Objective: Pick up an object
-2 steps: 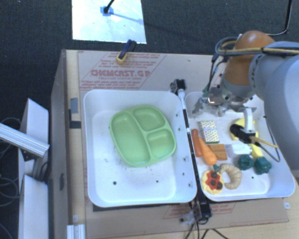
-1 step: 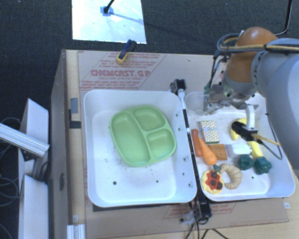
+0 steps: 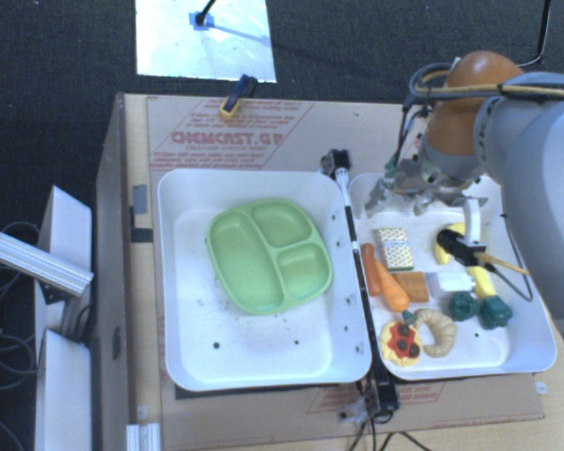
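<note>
The right bin [image 3: 526, 350] holds several toy foods: an orange carrot [image 3: 380, 276], a yellow-green checkered block [image 3: 395, 248], an orange cracker [image 3: 414, 286], a white block [image 3: 451, 279], two dark green pieces [image 3: 464, 304] [image 3: 495, 313], a tan croissant [image 3: 438, 332], a pizza slice [image 3: 400, 342] and a yellow banana-like piece [image 3: 481, 278]. My gripper [image 3: 406, 190] hangs over the bin's far left corner, just beyond the checkered block. I see nothing in it.
A light green divided plate [image 3: 268, 256] lies in the left bin [image 3: 193, 346]. A black ridge [image 3: 350, 252] runs between the bins. The grey arm [image 3: 536, 158] covers the right bin's far right part. A yellow-handled tool [image 3: 235, 98] lies on the cardboard behind.
</note>
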Tool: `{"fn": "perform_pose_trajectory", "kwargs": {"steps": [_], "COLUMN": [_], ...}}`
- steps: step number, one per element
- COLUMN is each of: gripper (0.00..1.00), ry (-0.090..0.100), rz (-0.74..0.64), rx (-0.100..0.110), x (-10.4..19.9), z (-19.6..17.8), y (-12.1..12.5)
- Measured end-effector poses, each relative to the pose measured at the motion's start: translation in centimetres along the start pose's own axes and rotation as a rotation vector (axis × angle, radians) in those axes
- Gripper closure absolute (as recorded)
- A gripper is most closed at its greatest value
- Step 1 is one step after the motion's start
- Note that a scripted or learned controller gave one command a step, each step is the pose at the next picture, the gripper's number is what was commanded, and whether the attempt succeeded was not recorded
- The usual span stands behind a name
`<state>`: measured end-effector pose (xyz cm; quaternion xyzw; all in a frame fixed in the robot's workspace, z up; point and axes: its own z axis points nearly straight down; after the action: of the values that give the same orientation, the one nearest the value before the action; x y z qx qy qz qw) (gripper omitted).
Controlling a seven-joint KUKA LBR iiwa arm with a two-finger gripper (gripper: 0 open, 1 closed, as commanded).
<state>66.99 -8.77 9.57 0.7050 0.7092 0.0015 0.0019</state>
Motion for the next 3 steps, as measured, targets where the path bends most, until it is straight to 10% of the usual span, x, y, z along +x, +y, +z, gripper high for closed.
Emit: {"fn": "perform_pose_trajectory", "kwargs": {"steps": [1, 2, 3], "gripper": [0.00, 1.00, 0.00], "ry": [0.000, 0.000, 0.000], "rz": [0.003, 0.001, 0.001], "rx": [0.003, 0.000, 0.000], "x": [0.5, 0.4, 0.4], "z": [1.1, 0.0, 0.0], "y": [-0.1, 0.0, 0.0]}}
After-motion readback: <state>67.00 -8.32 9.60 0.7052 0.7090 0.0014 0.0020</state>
